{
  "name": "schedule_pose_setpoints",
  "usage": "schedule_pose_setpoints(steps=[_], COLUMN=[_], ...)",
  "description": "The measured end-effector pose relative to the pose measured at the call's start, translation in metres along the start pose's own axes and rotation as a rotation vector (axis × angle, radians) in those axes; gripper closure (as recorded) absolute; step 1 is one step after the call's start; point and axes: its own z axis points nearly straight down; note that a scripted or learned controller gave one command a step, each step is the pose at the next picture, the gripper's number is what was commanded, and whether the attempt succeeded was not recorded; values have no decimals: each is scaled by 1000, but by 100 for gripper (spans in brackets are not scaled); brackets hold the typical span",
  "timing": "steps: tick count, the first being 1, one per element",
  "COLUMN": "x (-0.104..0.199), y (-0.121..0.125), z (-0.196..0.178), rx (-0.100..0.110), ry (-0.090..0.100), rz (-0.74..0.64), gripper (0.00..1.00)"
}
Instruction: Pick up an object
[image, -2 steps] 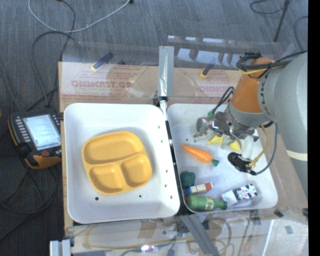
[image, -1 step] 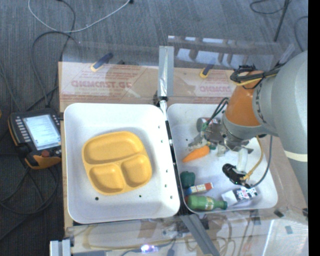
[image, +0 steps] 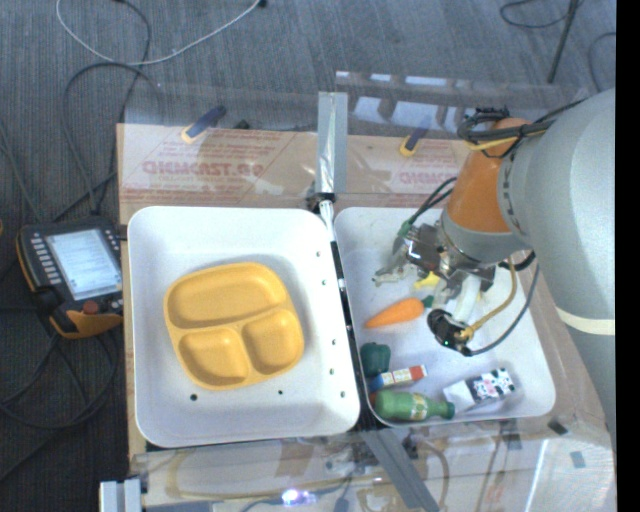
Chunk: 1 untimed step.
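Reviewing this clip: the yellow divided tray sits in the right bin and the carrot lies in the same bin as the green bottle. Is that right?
Not quite. In the camera view the yellow divided tray sits in the left bin, not the right one. The rest holds: the carrot lies in the right bin, together with the green bottle.

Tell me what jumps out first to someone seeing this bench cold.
The yellow divided tray dominates the left bin. The grey arm's orange band looms over the right bin, its gripper above an orange carrot, with a green bottle near the front edge.
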Motion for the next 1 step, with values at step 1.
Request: schedule_pose_setpoints(steps=[1], x=[9], y=[23], z=[-54], rx=[-1], ry=[-2], rz=[147], gripper=[0])
